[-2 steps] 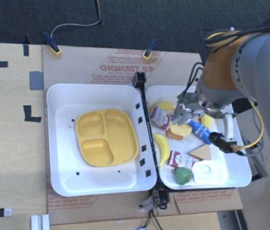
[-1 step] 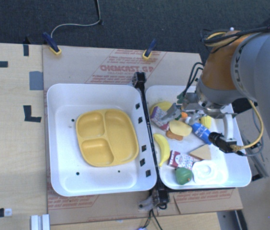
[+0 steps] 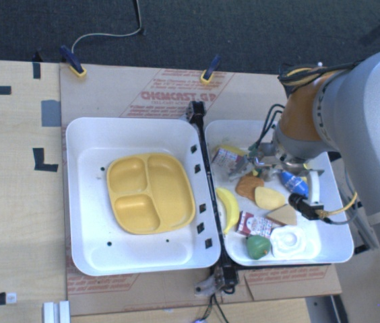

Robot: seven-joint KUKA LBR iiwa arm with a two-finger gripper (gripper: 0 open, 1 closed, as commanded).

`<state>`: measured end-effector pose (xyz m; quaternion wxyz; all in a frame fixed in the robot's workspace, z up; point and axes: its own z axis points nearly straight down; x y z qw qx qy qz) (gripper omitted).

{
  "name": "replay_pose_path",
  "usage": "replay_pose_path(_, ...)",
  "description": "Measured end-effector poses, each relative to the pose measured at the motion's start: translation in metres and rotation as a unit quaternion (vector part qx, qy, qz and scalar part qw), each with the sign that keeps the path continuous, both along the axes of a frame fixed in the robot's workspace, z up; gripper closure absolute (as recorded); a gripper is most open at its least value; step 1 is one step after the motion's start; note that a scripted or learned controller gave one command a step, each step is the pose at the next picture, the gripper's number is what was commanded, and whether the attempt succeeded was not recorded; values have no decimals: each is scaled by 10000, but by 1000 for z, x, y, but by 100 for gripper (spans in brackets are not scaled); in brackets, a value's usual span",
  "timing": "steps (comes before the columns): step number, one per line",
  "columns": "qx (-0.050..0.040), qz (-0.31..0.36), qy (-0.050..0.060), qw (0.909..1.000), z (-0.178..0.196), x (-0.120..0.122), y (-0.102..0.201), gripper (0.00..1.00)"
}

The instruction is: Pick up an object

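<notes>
The right bin [image 3: 331,247] holds a pile of small items. Among them are a yellow banana [image 3: 228,209], a green round piece [image 3: 258,246], a red and white packet [image 3: 252,225], a white round lid [image 3: 289,241], a pale yellow wedge [image 3: 269,197], a brown lump [image 3: 247,185], a blue bottle [image 3: 292,181] and a silvery packet [image 3: 225,157]. My gripper [image 3: 254,161] is down inside this bin, just above the brown lump and beside the silvery packet. The wrist hides what lies under it.
The left bin [image 3: 82,200] holds a yellow divided plate [image 3: 151,192]. A black divider [image 3: 203,173] runs between the bins. The grey arm [image 3: 362,113] with its orange band covers the right bin's far right corner. Cables [image 3: 325,210] trail over the right side.
</notes>
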<state>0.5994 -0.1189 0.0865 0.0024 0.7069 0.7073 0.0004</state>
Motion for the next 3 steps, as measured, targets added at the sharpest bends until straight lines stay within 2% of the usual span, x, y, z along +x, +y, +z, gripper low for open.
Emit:
replay_pose_path(1,-13,0,-6,10000,10,0,-1,100)
replay_pose_path(2,-15,0,-5,10000,10,0,-1,0)
replay_pose_path(3,-14,1,3,10000,19,0,-1,100)
